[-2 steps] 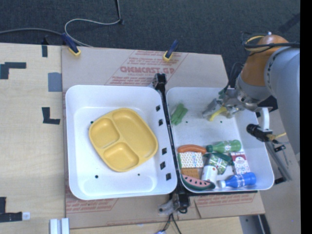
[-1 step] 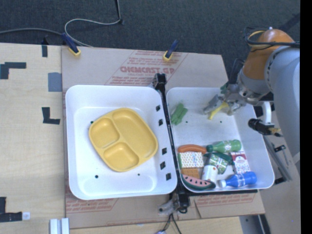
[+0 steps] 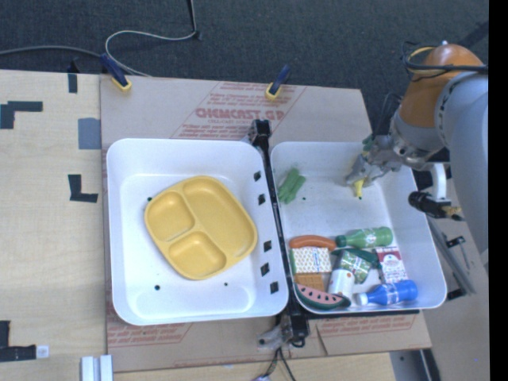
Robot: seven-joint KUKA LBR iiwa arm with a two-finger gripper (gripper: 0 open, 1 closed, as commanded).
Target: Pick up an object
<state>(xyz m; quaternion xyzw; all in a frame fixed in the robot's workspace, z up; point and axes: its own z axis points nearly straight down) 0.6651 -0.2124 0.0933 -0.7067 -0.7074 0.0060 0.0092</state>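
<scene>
Over the far right part of the right bin (image 3: 413,213), my pincer (image 3: 359,182) hangs low with something small and yellow (image 3: 358,186) showing at its tip; whether my fingers are apart or clamped on it I cannot tell. Just left of me, near the bin's far left corner, a green pepper-like piece (image 3: 290,185) lies on the white floor. Along the near edge the rest is crowded together: a green bottle (image 3: 365,237) on its side, a red and white carton (image 3: 391,263) beside it, a blue bottle (image 3: 386,294) at the near right corner, a small white bottle (image 3: 341,280), a waffle-patterned packet (image 3: 311,261) and a watermelon slice (image 3: 321,296) at the near left corner. Beyond the shared wall, the left bin (image 3: 127,292) holds a yellow divided tray (image 3: 200,226), lying flat near its middle.
</scene>
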